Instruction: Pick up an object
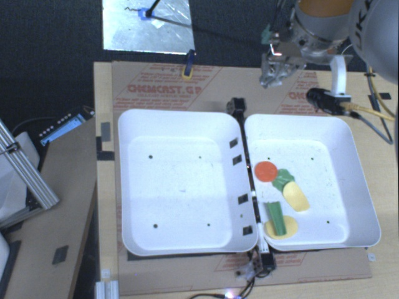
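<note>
The right bin [349, 167] holds a small cluster near its left wall. An orange-red disc [266, 171] lies there, with a green piece [282, 179] touching its right side. A pale yellow oval [296, 197] sits just below the green piece. A green stick [275, 218] lies across a yellow disc [282, 227] near the bin's front. My gripper [274, 75] hangs high above the bench behind the right bin's back edge, far from all of these. Nothing shows between its fingers.
The left bin [181, 179] stands beside the right one, joined by a black hinge strip [244, 173]. A shiny metal plate [148, 16] lies at the back left. A yellow and blue clip [187, 65] sits on the cardboard behind the left bin.
</note>
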Controlling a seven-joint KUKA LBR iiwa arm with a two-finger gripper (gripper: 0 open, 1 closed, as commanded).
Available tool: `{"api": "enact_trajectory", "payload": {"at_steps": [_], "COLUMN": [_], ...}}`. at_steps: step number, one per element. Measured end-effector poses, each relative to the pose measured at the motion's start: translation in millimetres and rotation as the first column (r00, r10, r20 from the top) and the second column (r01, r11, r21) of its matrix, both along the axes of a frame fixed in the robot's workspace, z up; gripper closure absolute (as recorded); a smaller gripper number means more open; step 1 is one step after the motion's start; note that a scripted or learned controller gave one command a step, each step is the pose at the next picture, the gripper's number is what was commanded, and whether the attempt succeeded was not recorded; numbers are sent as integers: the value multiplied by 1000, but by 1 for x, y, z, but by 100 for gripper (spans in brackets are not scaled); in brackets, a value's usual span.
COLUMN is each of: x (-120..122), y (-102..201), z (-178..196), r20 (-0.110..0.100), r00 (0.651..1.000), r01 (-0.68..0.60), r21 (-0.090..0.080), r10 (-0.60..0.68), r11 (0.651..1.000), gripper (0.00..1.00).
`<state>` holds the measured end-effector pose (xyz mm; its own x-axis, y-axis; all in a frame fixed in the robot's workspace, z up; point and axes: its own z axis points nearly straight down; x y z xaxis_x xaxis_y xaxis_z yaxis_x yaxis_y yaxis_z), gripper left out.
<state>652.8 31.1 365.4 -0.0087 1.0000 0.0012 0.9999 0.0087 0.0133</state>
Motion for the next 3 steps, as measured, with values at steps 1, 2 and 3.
{"api": "enact_trajectory", "payload": {"at_steps": [1,2,3], "x": [3,-52,-94], "y": [35,45,11], "z": [37,176,170], "r20": [-7,3,-12], "r00": [1000,1000,1000], "r01": [1,1,9], "r21": [0,3,-1], "r10": [-1,-1,-9], "r11": [1000,1000,1000], "gripper": [100,100,100]}}
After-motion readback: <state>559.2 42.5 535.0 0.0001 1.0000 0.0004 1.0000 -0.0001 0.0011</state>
